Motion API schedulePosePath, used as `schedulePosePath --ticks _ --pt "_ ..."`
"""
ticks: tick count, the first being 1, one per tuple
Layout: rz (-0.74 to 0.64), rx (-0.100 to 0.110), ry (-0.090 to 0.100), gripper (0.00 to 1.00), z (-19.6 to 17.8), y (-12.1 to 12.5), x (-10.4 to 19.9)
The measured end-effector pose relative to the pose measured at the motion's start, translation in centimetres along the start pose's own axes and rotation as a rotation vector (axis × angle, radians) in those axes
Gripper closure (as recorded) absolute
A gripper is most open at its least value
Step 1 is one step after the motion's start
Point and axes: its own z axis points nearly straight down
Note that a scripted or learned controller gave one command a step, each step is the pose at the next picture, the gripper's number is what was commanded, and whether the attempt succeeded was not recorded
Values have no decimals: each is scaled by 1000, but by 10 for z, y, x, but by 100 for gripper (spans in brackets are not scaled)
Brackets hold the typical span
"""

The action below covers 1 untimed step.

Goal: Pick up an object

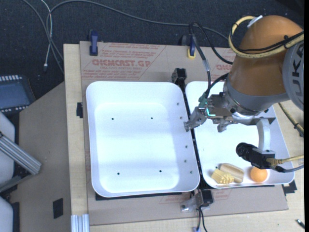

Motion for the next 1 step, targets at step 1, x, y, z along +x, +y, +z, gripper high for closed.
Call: schedulePosePath --ticks 1 --pt "0 -1 0 100 -11 0 0"
